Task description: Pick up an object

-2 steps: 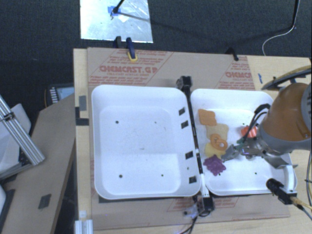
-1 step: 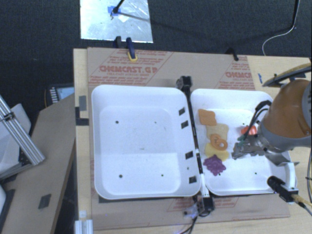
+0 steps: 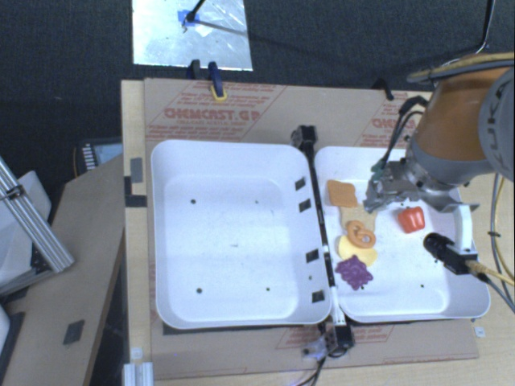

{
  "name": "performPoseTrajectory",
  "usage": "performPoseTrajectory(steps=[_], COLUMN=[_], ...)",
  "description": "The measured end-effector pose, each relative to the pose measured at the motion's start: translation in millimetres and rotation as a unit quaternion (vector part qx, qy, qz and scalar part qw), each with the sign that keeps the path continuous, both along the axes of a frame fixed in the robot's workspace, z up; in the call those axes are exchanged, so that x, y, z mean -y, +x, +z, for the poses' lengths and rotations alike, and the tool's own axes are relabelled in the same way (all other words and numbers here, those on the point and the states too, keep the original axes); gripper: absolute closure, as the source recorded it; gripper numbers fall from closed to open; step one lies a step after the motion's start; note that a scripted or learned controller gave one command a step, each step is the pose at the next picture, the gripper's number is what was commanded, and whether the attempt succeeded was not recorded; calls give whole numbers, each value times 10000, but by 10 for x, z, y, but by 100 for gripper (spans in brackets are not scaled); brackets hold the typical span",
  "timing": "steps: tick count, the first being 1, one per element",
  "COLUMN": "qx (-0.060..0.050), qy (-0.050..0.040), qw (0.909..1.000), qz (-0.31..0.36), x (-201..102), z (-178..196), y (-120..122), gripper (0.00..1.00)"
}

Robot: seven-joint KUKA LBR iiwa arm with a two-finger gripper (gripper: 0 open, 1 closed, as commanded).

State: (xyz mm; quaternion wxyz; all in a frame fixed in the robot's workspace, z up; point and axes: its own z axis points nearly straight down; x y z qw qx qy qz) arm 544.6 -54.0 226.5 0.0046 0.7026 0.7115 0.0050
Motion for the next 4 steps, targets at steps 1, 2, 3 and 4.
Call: performPoseTrajectory(steps=[1,2,3,4], qx=[-31,-14,-55,-26], qy=[7,10,5,22], qw=[10000,10000,10000,10000], qz=[-10,-10,-24,-11], x=[-554,-1111,-1578,-1996], z=[542,1331,1360,2055], y=[-101,-1,-298,-588], gripper=[100,100,100,100])
